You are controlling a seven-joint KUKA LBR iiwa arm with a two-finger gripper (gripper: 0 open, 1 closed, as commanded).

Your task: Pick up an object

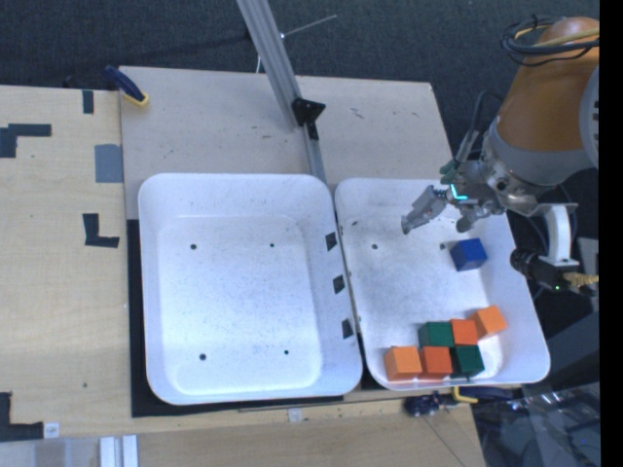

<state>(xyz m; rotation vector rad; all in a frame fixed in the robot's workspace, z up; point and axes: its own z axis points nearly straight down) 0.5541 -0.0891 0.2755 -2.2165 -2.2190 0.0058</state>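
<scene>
Just beside the open gripper [443, 212], blue block [468, 253] sits skewed.

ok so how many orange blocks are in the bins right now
4, all in the right bin near its front edge: one at the front left, one beside it, one behind that, and one furthest right. More may be hidden among the green blocks.

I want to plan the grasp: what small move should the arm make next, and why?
Probably move the gripper a little toward the small blue cube and lower. Its fingers look open and hold nothing, and the cube lies alone in the right white bin.
</scene>
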